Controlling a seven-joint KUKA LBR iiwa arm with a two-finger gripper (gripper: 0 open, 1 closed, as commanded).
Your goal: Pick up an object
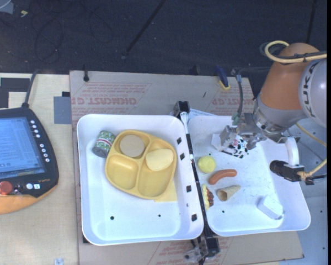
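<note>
White plastic, two shallow bins side by side: left bin (99, 225), right bin (298, 217).

Left bin: a yellow three-compartment plastic tray (139, 173) holding a tan round disc (132, 146) in one compartment and a pale yellow round piece (159, 159) in another; a small green-and-white patterned can (104, 142) touching the tray's left edge.

Right bin: a small black-and-white spotted toy (239, 146) at the far side, directly under the gripper (235, 138); a yellow ball (207, 164); an orange-red toy sausage (222, 175); a tan toy ice-cream cone (228, 192); a white block (270, 207) near the front right corner.

Gripper: low over the spotted toy; whether its pincer is apart, together or clamped on the toy cannot be told.

Handling, judged: the spotted toy looks light and small, likely rigid plastic with a smooth, slippery skin. Best taken across its narrow middle. Risk: it may slide off toward the bin wall.
</note>
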